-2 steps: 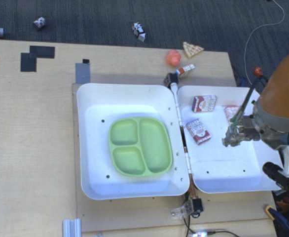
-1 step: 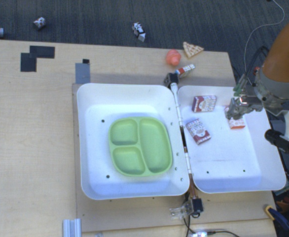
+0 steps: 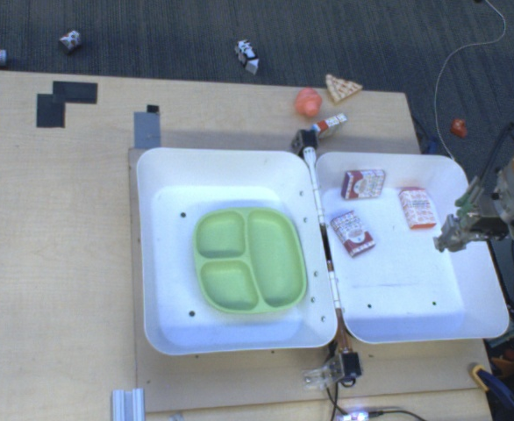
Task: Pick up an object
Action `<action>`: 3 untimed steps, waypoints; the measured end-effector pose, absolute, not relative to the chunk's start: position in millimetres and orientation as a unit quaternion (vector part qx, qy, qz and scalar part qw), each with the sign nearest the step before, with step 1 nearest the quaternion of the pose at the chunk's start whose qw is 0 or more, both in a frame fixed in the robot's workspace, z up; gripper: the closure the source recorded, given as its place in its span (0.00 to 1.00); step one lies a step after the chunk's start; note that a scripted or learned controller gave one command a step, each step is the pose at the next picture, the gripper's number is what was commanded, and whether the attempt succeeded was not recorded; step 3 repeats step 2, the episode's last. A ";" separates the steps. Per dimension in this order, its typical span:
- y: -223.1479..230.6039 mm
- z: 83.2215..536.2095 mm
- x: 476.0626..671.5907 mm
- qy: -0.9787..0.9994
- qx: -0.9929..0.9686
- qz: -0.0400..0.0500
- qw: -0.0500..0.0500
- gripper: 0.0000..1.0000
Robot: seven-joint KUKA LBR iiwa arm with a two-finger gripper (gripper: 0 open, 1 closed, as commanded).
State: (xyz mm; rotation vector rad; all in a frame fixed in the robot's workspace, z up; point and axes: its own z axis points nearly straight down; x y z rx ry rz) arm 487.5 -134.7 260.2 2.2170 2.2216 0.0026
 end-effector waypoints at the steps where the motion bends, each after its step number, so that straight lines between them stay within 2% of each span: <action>1: -93.1 247.5 581.6 0.709 0.705 0.001 0.001 1.00; 2: -151.1 229.1 647.2 0.708 0.706 0.001 0.002 1.00; 3: -151.1 229.1 647.2 0.708 0.706 0.001 0.002 1.00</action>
